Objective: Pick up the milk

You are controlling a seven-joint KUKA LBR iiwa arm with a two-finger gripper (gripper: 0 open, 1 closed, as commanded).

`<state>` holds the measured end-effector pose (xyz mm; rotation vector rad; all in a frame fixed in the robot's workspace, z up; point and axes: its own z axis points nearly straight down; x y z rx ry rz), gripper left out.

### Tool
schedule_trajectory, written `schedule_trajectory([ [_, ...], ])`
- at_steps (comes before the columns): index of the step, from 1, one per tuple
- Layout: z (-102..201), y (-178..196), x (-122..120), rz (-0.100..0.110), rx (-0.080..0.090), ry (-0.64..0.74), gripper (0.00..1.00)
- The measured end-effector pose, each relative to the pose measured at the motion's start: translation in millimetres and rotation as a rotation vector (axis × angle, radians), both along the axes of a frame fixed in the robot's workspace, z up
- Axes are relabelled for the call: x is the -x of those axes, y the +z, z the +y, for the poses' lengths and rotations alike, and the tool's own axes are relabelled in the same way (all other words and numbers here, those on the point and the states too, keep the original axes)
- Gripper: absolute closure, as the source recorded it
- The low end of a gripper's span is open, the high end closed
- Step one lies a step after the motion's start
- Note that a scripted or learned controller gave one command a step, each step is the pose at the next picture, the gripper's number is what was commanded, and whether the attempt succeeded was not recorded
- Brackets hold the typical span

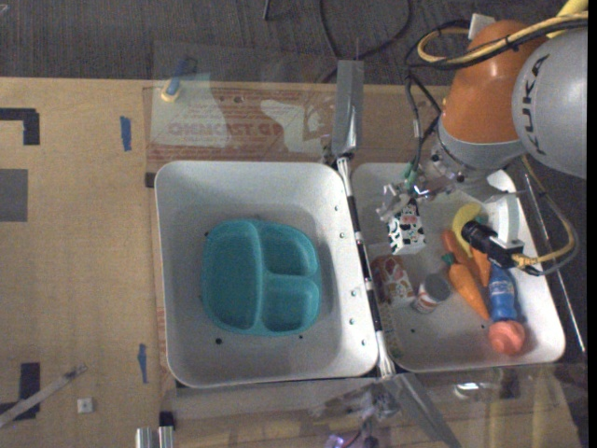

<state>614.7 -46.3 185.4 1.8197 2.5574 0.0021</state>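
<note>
1. Carrot and a bottle lay at the near right of the right bin.
2. Milk, a cow-spotted carton, stood upright further back, near the bin's left wall.
3. Gripper hung just beyond it, almost touching its top; whether it was apart or together, I cannot tell.

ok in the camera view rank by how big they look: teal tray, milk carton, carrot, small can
1. teal tray, by far the largest
2. carrot
3. milk carton, close to the carrot in area, so that order is unsure
4. small can, smallest
</note>
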Motion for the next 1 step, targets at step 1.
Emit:
schedule_trajectory([
  [1, -25.5, 34.2, 3.6, -0.001, 0.001, -0.245, 1.00],
])
